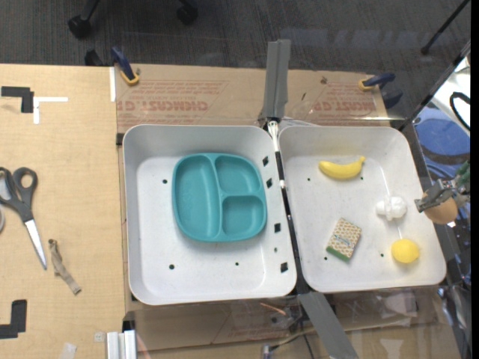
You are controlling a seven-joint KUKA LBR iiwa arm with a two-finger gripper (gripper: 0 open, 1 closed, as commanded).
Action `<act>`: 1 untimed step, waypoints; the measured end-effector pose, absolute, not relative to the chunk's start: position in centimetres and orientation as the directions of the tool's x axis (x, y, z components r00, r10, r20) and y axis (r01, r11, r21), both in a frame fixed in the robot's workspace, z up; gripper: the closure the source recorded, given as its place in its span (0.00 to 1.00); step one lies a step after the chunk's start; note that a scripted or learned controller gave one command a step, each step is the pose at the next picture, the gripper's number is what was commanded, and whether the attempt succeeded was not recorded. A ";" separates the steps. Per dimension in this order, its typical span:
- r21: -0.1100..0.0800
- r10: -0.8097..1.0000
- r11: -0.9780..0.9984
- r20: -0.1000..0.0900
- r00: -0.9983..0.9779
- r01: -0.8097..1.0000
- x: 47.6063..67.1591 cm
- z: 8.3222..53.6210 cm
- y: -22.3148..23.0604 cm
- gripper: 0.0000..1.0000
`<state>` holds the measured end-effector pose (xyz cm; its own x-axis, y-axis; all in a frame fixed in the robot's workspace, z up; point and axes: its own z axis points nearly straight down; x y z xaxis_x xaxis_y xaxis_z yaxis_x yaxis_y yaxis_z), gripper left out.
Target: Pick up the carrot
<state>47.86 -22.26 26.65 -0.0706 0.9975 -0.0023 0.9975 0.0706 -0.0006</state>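
From the camera view, the hand (432,198) sits at the right rim of the right bin (314,264), small and partly cut off by the edge. I cannot tell whether it is spread or pressed together. Just below it, touching or nearly so, is an orange-tan lump (444,212) that I take to be the carrot. Whether it is gripped or merely beside the hand, I cannot say.

If this is the lift, I would say doing it well means rising straight and slowly, clear of the bin wall. The grip should be proven before any travel: a tapered, smooth thing like this slips out of a weak pinch. If it is not yet held, the hand wants to close across the thick part rather than the tip.

The right bin holds four loose things, well apart. A banana (342,168) is at the far side and a small white object (390,208) near the right wall. A yellow ball (405,251) is at the near right and a small printed packet (343,238) near the middle.

The left bin (150,264) holds a teal divided plate (178,194), lying flat.
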 end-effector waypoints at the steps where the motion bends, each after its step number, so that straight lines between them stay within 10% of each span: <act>1: 0.000 0.948 0.317 -0.003 -0.317 0.948 47.9 28.4 -22.2 1.00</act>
<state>47.92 -22.22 28.36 -0.3175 0.9483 -0.0031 0.9483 0.3175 0.0003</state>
